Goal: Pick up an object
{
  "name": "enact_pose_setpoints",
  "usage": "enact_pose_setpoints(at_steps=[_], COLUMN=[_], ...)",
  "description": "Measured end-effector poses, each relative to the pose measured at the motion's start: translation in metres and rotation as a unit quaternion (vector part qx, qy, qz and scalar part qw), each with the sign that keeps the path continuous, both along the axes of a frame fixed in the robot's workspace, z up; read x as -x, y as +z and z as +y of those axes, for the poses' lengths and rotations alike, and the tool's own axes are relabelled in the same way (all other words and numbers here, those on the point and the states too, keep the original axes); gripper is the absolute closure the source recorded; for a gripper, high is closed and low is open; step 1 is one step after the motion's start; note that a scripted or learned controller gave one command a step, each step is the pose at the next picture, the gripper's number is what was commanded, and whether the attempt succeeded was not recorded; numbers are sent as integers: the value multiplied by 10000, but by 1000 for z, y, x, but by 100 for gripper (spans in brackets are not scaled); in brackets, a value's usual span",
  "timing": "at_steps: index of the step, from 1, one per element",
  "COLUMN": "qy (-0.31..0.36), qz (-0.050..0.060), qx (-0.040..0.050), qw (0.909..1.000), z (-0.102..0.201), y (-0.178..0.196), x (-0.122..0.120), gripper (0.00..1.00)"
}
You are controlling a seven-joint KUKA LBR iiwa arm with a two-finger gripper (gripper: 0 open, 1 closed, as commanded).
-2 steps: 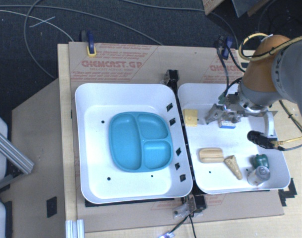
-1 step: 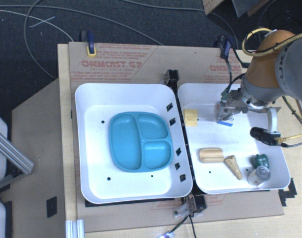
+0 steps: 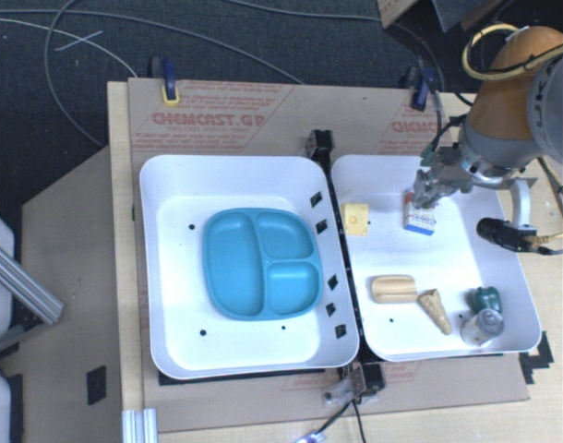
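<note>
From my screen I saw a dark carpeted floor (image 3: 263, 17) with loose cables (image 3: 106, 7) trailing across it. A brown cardboard-covered counter (image 3: 125, 275) sat below, held by 2 blue clamps (image 3: 170, 79).

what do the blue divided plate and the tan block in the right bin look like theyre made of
Blue divided plate: likely moulded plastic, going by its uniform turquoise colour, rounded compartment walls and soft sheen.

Tan block: matte pale tan with rounded ends and no shine. It could be wood or foam, perhaps a toy bread piece; the view leaves that open.
</note>
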State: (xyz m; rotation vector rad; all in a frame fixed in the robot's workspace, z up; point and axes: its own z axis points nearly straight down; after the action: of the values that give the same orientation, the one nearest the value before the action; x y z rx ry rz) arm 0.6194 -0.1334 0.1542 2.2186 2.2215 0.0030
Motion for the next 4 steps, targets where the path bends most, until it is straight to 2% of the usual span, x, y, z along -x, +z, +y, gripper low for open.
enact_pose_setpoints(at_steps=[2, 3, 4], qy=[2, -1, 11], qz=[-13, -1, 29], qx=[5, 3, -8], qw=[10000, 10000, 10000], z=[3, 3, 56], y=[124, 130, 110], x=[-8, -9, -6], gripper=[100, 100, 100])
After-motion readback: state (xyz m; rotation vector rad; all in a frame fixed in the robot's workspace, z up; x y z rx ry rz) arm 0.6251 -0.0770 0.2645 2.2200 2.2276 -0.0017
